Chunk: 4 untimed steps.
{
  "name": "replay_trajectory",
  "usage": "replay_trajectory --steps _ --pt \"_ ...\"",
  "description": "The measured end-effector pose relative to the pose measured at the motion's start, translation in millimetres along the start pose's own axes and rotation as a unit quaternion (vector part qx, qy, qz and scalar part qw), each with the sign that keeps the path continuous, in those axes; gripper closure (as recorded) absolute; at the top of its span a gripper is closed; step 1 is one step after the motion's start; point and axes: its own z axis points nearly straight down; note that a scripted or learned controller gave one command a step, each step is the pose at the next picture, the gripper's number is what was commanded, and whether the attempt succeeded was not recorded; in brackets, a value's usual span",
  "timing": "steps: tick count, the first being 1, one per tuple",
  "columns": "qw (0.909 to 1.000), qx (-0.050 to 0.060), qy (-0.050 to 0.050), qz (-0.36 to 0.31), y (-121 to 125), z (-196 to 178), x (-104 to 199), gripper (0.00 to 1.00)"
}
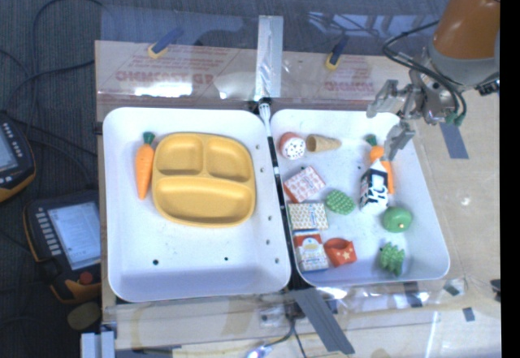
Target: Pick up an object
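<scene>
Above the right bin's [439, 244] far right corner you have the gripper [392, 117], its two fingers spread wide with nothing between them, one out toward the bin's back rim and the other pointing down at the small carrot [383, 163] lying just beside the milk carton [374, 188]. That carrot is the nearest candidate; it looks like a hard plastic toy, so you can judge it light, stiff and smooth, likely to skate out of a pinch near its tapered tip. Take it across the thick middle, with the jaws set crosswise to its length, and mind that the carton touches or nearly touches its side, leaving little room for a finger there. The carton itself is boxy with flat faces and would probably hold more surely, gripped across its narrow width. Further toward you sit a green apple [396, 220] and a knobbly green piece [391, 258], both round and apt to roll. Near the divider lie the ice cream cone [309, 144], three flat printed boxes [306, 217] and a red piece [340, 252]; the boxes are low and packed close, poor to grasp. Over in the left bin [122, 267] a yellow tray [204, 179] and a larger carrot [145, 169] lie well apart from the gripper.
</scene>
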Motion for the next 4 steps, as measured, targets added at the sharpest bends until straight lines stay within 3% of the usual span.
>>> replay_trajectory --steps 1,2,3,4 --pt "0.9997 0.002 -0.009 -0.022 -17.4 94.1 7.2 0.0" --pt "0.9993 0.005 -0.025 0.028 -12.3 107.1 24.0 0.0" --pt "0.9974 0.006 -0.031 0.064 -11.7 106.4 40.5 0.0" --pt "0.9945 -0.001 -0.005 0.104 9.0 131.1 55.3 0.0"
